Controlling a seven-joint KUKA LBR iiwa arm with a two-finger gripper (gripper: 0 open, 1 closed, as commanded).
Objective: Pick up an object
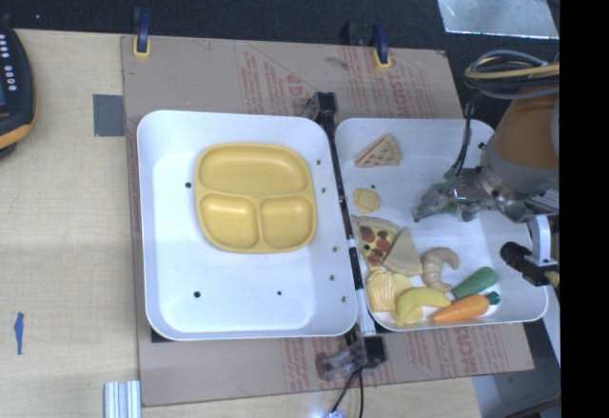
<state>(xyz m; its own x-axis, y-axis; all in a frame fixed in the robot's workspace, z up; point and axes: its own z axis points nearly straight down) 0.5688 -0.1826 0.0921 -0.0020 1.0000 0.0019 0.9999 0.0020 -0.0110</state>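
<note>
Overhead, the scene read as follows.
Arm: the grey arm with its orange band (525,132) reached in over the right bin's (419,135) far-right side.
Gripper: the gripper (430,207) hung low over bare bin floor, pointing left; whether it was released or clenched could not be told.
Objects: toy food lay in the right bin — a sandwich wedge (379,151) near the top, a pizza slice (378,238) at the left wall, a banana (421,300), a carrot (461,309) and a green vegetable (473,283) along the bottom.
Left bin: the left bin (171,292) held a yellow divided plate (256,196).
</note>
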